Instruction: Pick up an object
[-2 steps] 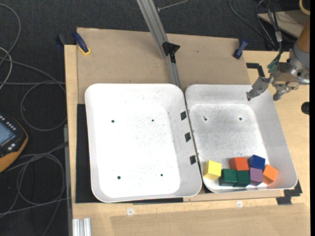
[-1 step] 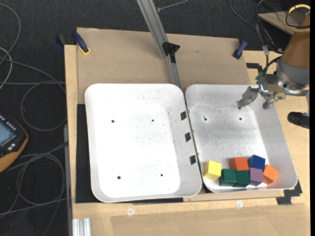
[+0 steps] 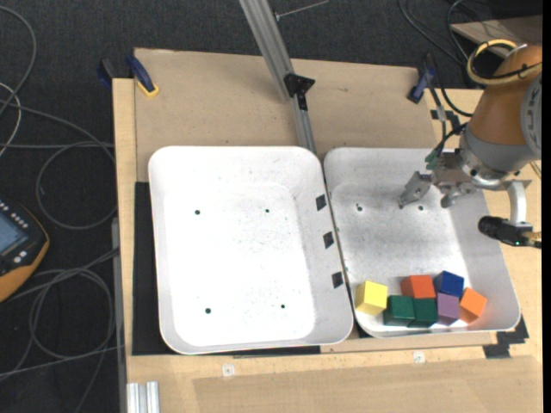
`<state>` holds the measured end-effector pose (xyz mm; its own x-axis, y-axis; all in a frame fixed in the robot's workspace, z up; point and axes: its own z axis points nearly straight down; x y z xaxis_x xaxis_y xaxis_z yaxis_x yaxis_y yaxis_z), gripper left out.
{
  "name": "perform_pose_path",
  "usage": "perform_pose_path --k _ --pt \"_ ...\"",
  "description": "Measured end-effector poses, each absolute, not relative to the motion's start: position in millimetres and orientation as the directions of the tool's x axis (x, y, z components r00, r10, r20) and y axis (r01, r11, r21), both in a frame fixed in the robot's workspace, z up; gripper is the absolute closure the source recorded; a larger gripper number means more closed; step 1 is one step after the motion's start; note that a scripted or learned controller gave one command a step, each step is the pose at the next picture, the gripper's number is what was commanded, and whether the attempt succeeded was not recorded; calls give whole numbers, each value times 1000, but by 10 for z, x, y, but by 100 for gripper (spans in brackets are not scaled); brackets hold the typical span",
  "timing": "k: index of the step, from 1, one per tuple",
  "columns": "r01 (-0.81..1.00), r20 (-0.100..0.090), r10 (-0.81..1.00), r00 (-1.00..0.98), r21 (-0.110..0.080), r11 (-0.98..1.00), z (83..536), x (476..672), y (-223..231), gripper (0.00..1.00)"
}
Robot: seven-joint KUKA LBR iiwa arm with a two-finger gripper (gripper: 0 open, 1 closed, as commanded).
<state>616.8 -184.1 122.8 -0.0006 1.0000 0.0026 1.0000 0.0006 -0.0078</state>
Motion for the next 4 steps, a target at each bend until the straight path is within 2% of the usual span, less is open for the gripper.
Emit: perform_pose_path --k 1,2,3,4 --pt "1000 1 1000 0 3 0 1387 6196 -1848 100" --pt "1000 -1 1000 -3 8 3 1923 6215 -1741 100" --pt "1000 -1 1000 -2 5 2 2192 6229 -1739 100" --pt "1000 2 1000 -6 0 6 2134 6305 -1238 100"
